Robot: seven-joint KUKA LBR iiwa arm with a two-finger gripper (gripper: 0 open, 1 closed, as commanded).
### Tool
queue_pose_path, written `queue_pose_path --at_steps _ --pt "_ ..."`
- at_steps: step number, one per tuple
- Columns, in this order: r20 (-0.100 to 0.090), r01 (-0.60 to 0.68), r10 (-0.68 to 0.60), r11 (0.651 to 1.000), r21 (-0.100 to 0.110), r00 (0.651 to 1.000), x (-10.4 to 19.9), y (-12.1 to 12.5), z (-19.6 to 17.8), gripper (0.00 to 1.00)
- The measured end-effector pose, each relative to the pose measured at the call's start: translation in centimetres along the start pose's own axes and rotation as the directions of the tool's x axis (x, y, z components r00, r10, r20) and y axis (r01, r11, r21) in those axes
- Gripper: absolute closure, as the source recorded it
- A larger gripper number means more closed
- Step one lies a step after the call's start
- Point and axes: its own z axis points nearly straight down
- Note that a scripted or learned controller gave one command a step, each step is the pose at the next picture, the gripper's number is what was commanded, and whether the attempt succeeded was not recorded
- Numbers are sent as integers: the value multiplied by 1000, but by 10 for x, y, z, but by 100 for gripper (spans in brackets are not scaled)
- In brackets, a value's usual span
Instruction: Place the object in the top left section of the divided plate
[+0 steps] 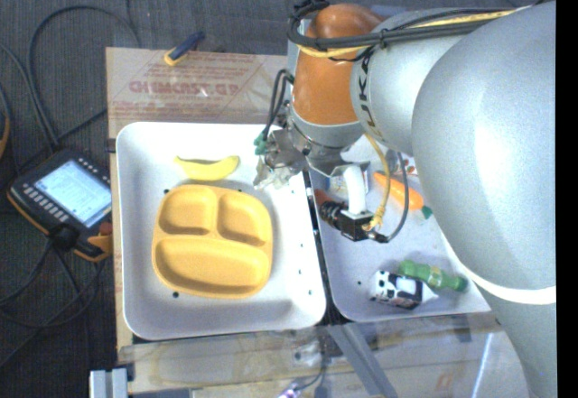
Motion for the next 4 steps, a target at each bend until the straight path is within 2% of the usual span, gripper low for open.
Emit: queue_pose_path --at_steps 1,2,3,4 --pt "-4 141 -141 990 1 990 48 -32 26 100" --pt "11 266 -265 964 -19 964 125 -7 88 100" --pt "2 114 -114 993 0 993 114 37 -41 100" --pt "-3 305 -305 952 1 952 136 -78 21 100"
